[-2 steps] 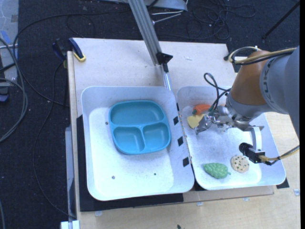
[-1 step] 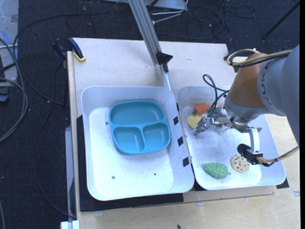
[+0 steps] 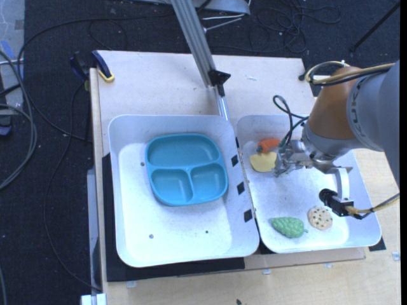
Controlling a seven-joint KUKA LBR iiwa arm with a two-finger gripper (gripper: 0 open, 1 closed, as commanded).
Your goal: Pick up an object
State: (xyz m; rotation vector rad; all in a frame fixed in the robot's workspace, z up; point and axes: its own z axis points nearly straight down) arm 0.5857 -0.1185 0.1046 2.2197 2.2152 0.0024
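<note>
My gripper [image 3: 280, 165] hangs low over the right bin [image 3: 356, 234], at its upper left part. Its tip is right beside a pale yellow object [image 3: 260, 163], touching or nearly touching that object's right side. An orange object [image 3: 268, 145] lies just behind the yellow one. Near the bin's front edge rest a green knobbly object [image 3: 287, 226] and a round tan cookie with dark spots [image 3: 320, 218]. The arm's body hides part of the bin's right side.
The left bin [image 3: 127, 234] holds a blue tray with three compartments [image 3: 186, 168]. A slanted metal pole [image 3: 197, 37] rises behind the bins. Black cables loop off the arm over the right bin.
</note>
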